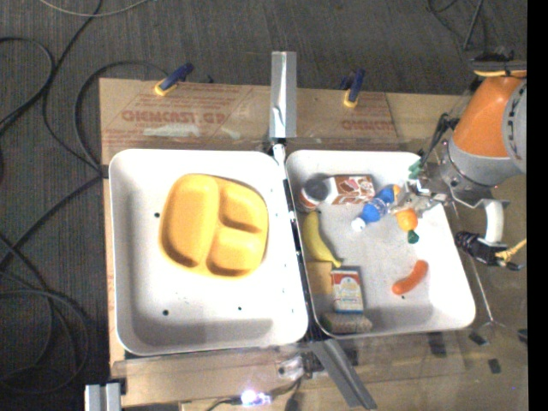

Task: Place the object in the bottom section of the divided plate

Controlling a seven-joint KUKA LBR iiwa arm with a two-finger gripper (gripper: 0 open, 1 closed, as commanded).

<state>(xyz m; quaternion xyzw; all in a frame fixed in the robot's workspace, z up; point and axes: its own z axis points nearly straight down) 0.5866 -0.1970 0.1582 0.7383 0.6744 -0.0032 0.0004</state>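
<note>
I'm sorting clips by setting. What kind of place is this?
Probably a robot lab or test workcell, not a home. A grey and orange arm reaches over two white bins, clamps pin the cardboard to the bench, and loose cables trail over the carpet.

The arm [492,135] reaches in from the right edge of the camera view, its orange band uppermost and the grey wrist section just below it, slanting down and to the left. The gripper [417,193] sits at the end of the wrist, low over the upper right part of the right-hand bin. Its 2 fingers are too small and cluttered to make out. A white curved fitting and a dark cable hang beside the wrist
</note>
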